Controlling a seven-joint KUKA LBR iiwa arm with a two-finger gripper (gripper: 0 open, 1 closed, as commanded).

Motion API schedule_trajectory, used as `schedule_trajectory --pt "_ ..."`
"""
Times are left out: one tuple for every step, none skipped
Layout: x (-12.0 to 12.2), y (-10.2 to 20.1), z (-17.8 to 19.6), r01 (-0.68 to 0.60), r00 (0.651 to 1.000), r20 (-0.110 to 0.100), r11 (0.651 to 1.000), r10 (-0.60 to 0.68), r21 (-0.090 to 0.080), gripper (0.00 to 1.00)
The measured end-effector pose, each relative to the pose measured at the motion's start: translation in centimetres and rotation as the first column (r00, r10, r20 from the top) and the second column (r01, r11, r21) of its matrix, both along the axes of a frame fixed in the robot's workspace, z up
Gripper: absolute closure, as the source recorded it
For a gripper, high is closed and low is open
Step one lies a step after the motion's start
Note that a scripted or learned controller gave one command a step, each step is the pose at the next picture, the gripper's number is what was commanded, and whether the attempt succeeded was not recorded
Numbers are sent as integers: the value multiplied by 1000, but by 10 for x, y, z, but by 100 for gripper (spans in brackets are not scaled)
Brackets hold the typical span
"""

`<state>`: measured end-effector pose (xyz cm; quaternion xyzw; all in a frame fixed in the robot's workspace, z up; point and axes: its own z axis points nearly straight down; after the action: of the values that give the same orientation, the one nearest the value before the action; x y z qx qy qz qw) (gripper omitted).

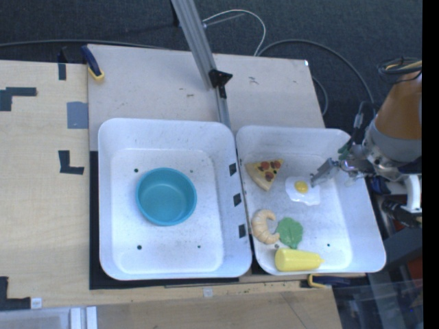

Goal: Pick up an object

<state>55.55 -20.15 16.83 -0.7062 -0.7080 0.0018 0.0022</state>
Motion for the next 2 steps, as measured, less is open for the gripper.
schedule_trajectory --pt "-3 11 -57 0 1000 -2 1000 0 1 0" --pt "-1 11 -43 0 1000 2 1000 0 0 100"
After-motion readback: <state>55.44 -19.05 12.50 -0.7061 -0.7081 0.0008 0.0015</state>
